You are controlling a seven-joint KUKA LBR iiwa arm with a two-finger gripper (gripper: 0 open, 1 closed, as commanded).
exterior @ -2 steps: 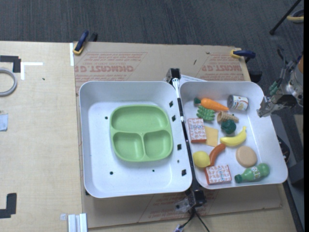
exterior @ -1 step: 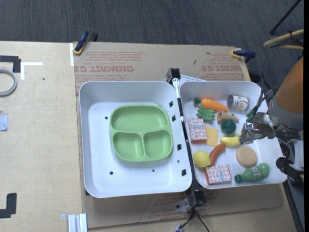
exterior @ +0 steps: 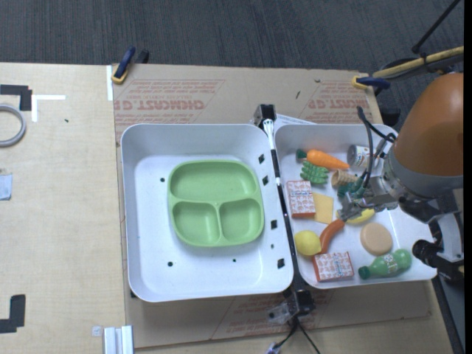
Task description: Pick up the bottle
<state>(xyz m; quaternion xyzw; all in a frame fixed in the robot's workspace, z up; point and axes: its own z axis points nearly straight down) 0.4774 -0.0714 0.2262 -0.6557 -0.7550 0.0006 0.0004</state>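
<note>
Dark grey carpet-like floor [exterior: 221, 13] across the top of the view. Below it a pale wooden bench top [exterior: 55, 220], with a sheet of brown cardboard [exterior: 192, 98] carrying red print laid over its middle. Black tape marks [exterior: 16, 94] on the wood at left, one more near the lower left corner. A blue clamp [exterior: 124, 63] grips the cardboard's upper left corner. Light even, shadows soft.

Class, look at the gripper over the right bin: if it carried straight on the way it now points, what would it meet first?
Most likely the yellow banana-shaped toy directly below the gripper, which points down into the right bin. Depth is unclear from this slanted view. The green bottle lies off that line, nearer the front edge.
</note>
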